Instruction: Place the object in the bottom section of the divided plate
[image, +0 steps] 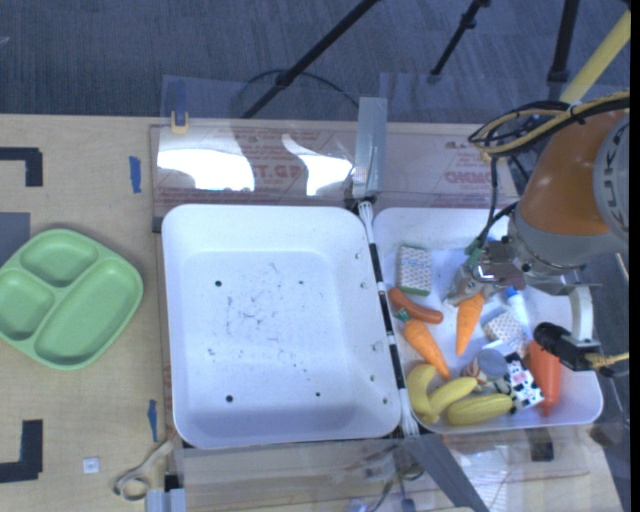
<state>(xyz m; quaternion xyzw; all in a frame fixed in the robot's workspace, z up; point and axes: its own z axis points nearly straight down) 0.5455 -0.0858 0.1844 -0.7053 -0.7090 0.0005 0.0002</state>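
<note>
The green divided plate (68, 297) lies on the bench at the far left, outside both bins; its large section (88, 312) faces the lower right. My gripper (472, 282) hangs low over the right bin (585, 405), far from the plate. Right beneath it an orange carrot (467, 324) stands on end, its wide top touching or just under the gripper. Whether the carrot is held is hidden by the wrist.
The right bin holds several toys: a second carrot (427, 345), a red sausage (415, 307), bananas (455, 395), a mesh packet (415, 268), a cow figure (522, 385). The left bin (270, 320) lies between the arm and the plate.
</note>
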